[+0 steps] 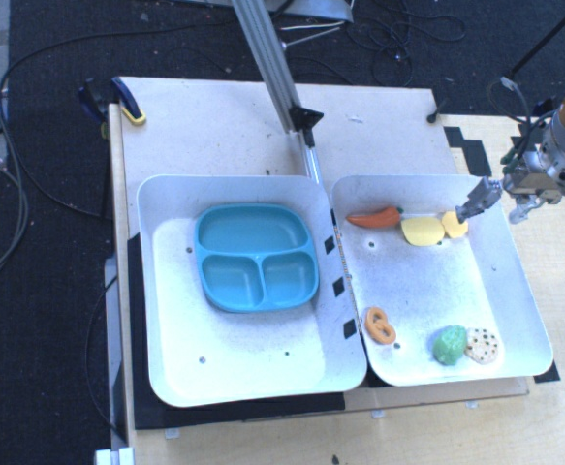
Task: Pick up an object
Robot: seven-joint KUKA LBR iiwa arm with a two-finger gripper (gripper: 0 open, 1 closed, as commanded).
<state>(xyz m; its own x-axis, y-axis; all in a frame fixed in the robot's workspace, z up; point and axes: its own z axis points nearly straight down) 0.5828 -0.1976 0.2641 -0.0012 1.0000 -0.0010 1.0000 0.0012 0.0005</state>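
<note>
Bench, bins, end effector right.

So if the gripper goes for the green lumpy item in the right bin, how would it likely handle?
The green item looks rounded and bumpy, so it may roll or slip from a pinch. It touches the speckled cookie, which would probably get nudged.
</note>
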